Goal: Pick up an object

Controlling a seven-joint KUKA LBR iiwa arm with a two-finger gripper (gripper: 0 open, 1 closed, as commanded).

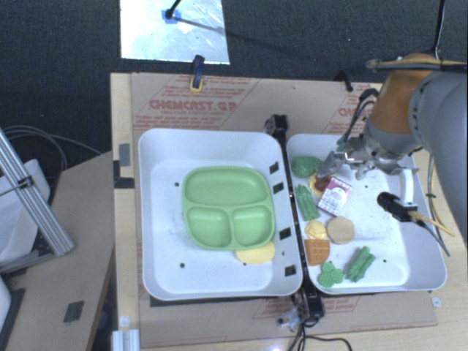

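The counter [121, 115] carries two white bins. The left bin [157, 218] holds a green divided tray [227, 203], and the right bin [409, 262] holds a crowd of small toy foods in its left half. The grey arm [439, 115] reaches over the right bin, and its gripper [333, 168] hangs low at the top of this crowd. I cannot tell if the jaws are open or closed, and nothing is seen between them. The likely target, in my judgement, is the red and white packet [335, 195], which lies flat on the bin floor just below the gripper in this view. The main risk is the crowding. The packet is thin and flat, so the jaws may slide over it and close on nothing. The jaws may also push it against the dividing wall, which is near on the left. A leafy green piece [306, 166] lies just beside the gripper on the left, a long green piece [306, 202] lies just left of the packet, and a round tan piece [340, 229] lies just below it. Any of these may be caught or knocked instead. The packet's long axis seems to run from upper right to lower left in the view, a little tilted from the bin wall. Its upper end points toward the gripper, so a grasp across the short side looks better to me.
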